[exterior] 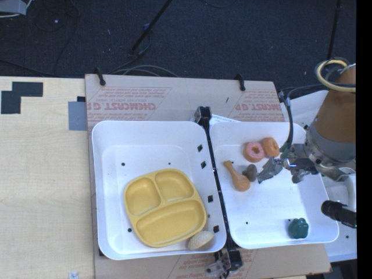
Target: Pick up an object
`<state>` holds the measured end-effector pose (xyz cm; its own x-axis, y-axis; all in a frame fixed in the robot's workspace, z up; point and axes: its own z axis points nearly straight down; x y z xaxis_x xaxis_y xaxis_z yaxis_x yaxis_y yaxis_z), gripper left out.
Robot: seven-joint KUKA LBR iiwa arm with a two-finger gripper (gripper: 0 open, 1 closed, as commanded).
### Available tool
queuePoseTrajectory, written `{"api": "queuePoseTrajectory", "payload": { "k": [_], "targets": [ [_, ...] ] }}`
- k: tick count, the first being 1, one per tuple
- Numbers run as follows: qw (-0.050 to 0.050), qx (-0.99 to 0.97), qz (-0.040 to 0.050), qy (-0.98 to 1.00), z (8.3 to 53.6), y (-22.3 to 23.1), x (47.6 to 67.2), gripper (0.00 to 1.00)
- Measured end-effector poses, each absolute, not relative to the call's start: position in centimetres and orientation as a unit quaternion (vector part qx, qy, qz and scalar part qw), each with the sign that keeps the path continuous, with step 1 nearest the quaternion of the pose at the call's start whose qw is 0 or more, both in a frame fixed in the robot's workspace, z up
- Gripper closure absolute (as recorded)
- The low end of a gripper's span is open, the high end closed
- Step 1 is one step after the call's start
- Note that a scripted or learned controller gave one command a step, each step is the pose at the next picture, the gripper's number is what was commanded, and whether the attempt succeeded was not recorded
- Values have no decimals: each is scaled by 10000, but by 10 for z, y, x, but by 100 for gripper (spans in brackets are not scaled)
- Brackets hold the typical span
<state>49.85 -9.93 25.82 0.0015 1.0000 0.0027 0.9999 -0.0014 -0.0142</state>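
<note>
Reaching in from the right, the claw (283, 171) hangs low over the right bin (273, 231), in its upper half. Its two metal fingers (268, 170) stand apart, one toward the left and one toward the right, and between them I see only the white floor of the bin, so the claw is open and holds nothing. The arm (337, 121) above it is grey with an orange part near the wrist.

Just to the left of the claw lie several small objects. A pink donut (253, 151) and an orange donut (270, 147) touch each other near the upper middle of the right bin. Below them there is an orange drumstick-shaped toy (237, 177), and a small grey-brown object (250, 171) lies against its right side, very close to the left finger. A dark green object (299, 228) sits well apart, near the lower right corner of the same bin.

The left bin (110, 156) carries a yellow divided plate (165, 207) with three compartments. A beige round object (200, 240) rests beside the lower right edge of the plate. Both bins stand on a cardboard sheet (174, 100) on the counter (40, 185).
</note>
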Motion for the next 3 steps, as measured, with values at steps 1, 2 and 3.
{"api": "queuePoseTrajectory", "payload": {
  "k": [1, 2, 3],
  "targets": [
    [21, -7070, 11, -7072, 263, -100, 500, 0],
    [41, -7073, 26, -7069, 204, -104, 492, 0],
    [46, -7074, 26, -7068, 141, -108, 493, 0]
  ]
}}
